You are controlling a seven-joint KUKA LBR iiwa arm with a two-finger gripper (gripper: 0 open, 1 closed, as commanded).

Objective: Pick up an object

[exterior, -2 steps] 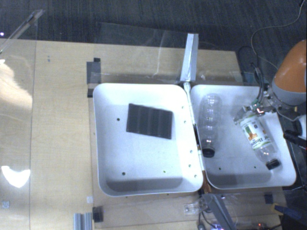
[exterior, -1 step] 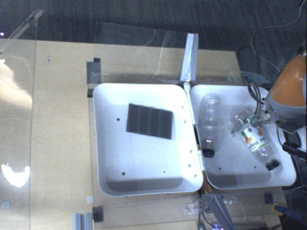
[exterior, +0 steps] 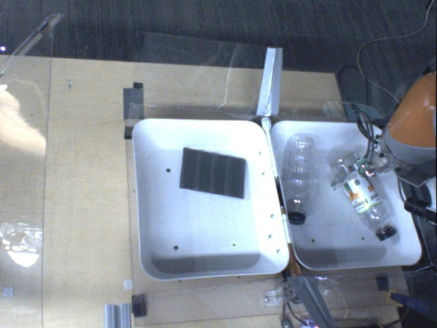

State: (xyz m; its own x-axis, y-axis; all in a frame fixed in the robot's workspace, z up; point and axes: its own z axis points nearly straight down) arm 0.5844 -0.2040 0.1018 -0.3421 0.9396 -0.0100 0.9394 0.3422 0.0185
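Across the bench, two white bins sit side by side. The left bin point(exterior: 147, 183) carries a dark ribbed pad point(exterior: 212, 173) near its middle. The right bin point(exterior: 410, 255) holds a clear bottle point(exterior: 298, 176) along its left wall and a labelled bottle point(exterior: 363, 200) by its right edge, where the gripper point(exterior: 363, 164) hovers close, seemingly lining up a grab; its grip I can't tell.

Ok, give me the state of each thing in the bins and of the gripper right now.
Clear empty bottle: lying flat in the right bin, black cap toward the front.
Labelled bottle: lying flat, slanted, black cap at front right.
Dark ridged pad: lying flat in the left bin.
Gripper: down at the labelled bottle's base end.
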